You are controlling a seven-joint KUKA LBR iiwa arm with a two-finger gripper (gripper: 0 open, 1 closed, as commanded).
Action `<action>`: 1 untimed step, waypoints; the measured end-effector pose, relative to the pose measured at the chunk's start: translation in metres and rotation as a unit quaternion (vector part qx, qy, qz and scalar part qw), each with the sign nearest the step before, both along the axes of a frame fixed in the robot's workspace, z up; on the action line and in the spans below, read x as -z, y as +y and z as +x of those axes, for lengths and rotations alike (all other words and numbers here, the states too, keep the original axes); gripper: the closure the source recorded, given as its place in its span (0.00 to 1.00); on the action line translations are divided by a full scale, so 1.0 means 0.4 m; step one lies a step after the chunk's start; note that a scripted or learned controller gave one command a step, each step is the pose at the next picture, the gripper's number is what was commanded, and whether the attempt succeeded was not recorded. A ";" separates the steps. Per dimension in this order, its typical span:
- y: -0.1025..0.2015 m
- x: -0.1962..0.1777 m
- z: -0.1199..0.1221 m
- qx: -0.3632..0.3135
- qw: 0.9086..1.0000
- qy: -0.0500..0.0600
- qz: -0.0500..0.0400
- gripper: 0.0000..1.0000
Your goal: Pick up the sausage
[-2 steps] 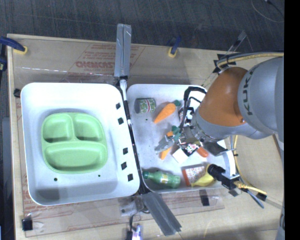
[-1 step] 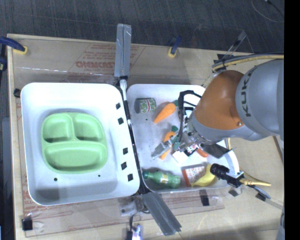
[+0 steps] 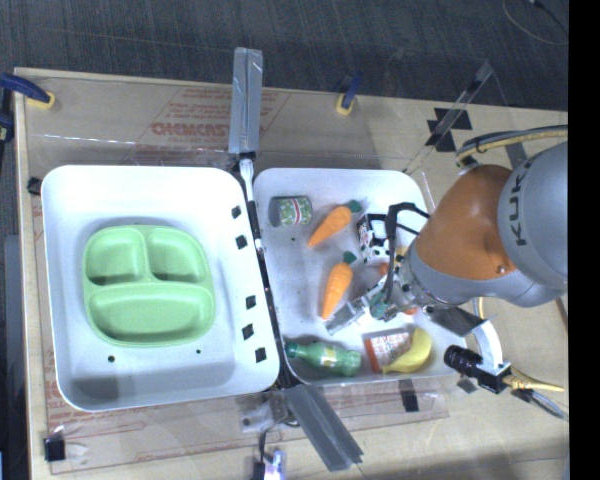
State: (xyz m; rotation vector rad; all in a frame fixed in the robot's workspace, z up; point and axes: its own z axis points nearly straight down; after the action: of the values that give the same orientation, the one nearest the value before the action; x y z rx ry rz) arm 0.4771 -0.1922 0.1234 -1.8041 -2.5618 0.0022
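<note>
The gripper (image 3: 368, 303) hangs low in the right white bin (image 3: 302, 183), its metal tips among two tapered orange carrots (image 3: 336, 286); how it stands I cannot tell. I cannot pick out the sausage. The left bin (image 3: 60, 193) holds a smooth green divided plate (image 3: 148, 285).

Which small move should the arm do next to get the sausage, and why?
Probably a short lift straight up. The gripper sits low in the right bin, beside the lower carrot and above the banana. Which item there is the sausage I cannot tell, and the arm covers that bin's right part.
</note>
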 end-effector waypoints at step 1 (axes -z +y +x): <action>-0.050 -0.201 0.002 0.057 0.998 -0.001 -0.002 0.00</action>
State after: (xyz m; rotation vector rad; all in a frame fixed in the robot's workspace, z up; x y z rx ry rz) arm 0.4780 -0.2122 0.2040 -1.9492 -2.4579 0.0040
